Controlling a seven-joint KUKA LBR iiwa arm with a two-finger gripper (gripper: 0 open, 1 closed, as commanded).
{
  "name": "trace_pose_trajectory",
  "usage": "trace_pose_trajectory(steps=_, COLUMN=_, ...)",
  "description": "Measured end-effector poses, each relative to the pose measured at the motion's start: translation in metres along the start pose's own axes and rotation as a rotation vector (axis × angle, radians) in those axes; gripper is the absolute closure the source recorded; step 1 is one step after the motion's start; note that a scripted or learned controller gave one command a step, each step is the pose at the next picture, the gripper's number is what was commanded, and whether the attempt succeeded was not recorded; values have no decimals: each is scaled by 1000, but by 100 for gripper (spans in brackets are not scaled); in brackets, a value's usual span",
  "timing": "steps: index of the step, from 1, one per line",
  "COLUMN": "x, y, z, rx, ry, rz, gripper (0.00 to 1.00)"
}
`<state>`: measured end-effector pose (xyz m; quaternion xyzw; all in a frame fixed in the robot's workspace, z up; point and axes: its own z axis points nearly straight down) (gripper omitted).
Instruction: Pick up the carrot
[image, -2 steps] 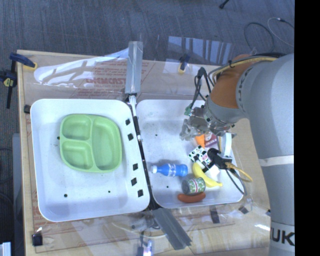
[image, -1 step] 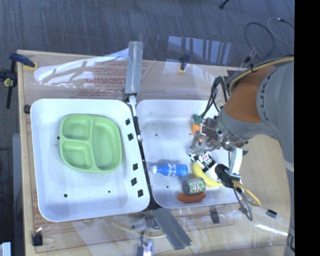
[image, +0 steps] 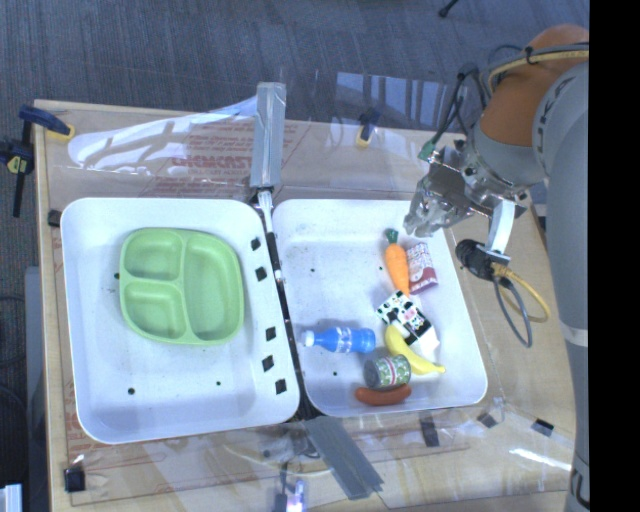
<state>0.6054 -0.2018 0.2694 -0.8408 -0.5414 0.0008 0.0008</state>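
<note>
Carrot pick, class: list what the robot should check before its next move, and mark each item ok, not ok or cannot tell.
1. Carrot lies in the right bin: ok.
2. Tool is near the carrot's leafy end: ok.
3. Tool is centred over the carrot body: not ok, it is up and to the right.
4. Red packet is apart from the carrot: not ok, it lies against it.
5. Tool opening: cannot tell.
</note>
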Motion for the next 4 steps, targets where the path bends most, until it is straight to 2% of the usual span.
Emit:
trace_pose_trajectory(steps=1, x=1, y=0, z=1, rx=2, ry=0, rz=-2, gripper=0)
trace_pose_trajectory(steps=2, x=47, y=-53, z=2, rx=3, ry=0, rz=12, gripper=0)
trace_pose_trajectory(steps=3, x=-4, y=-14, z=20, rx=1, ry=-1, rz=32, gripper=0)
trace_pose_trajectory(steps=4, x=21, y=40, z=132, rx=4, ry=0, rz=-76, gripper=0)
